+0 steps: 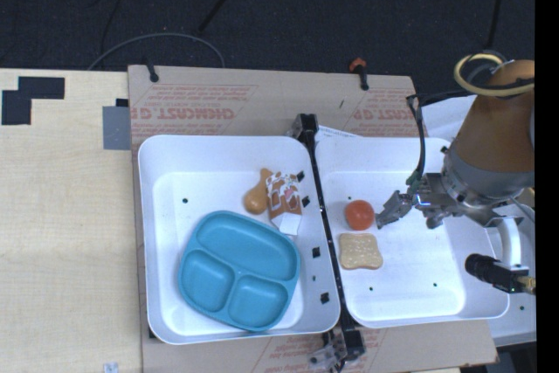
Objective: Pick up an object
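The grey arm with its orange band [498, 122] reaches in from the right over the right-hand shallow white plastic bin [410, 314], and its pincer [395, 210] hangs low over the bin's middle, pointing left. The fingers look slightly parted with nothing between them, so the pincer is open and holds no object.

Just to its left, near but apart from the fingertips, sits a small round red-orange ball, tomato-like [359, 213]. Directly in front of that, touching or almost touching it, lies a flat tan piece shaped like a slice of toast [360, 251]. Both rest on the bin floor close to the black divider [317, 214] between the two bins.

The left-hand white bin [162, 188] carries a blue three-compartment plastic tray [238, 268] and, beside its upper right corner, an orange-brown toy figure [257, 196] against a brown-and-white patterned packet [284, 193].

The step in hand appears to be the approach, before any grasp. The red ball is the likeliest target, being nearest the fingertips. The next move calls for shifting the pincer left until the fingers straddle the ball, lowering to the floor, then closing gently, since a round object can squirt sideways toward the toast or divider.
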Available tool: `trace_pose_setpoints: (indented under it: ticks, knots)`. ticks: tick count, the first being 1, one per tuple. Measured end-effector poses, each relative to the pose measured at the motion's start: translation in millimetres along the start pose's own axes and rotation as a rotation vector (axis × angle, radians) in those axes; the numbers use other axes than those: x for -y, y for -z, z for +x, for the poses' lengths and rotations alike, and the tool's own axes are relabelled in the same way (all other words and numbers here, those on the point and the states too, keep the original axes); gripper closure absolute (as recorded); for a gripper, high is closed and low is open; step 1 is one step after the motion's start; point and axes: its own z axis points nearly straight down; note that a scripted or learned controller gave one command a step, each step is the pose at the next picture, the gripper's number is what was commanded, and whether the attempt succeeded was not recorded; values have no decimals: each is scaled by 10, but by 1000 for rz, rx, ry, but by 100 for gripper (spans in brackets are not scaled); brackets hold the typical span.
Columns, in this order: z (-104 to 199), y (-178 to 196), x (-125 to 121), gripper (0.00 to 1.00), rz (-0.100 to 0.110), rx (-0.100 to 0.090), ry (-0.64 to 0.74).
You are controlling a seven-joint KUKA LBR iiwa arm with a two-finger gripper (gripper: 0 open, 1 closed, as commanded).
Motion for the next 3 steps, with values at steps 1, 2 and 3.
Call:
trace_pose_setpoints:
  ticks: [1,2,3]
  knots:
    - [-4,53,-24,0,-11,2,1]
    - [-40,-574,19,0,-6,1,1]
    - [43,-1155,-24,0,-14,2,0]
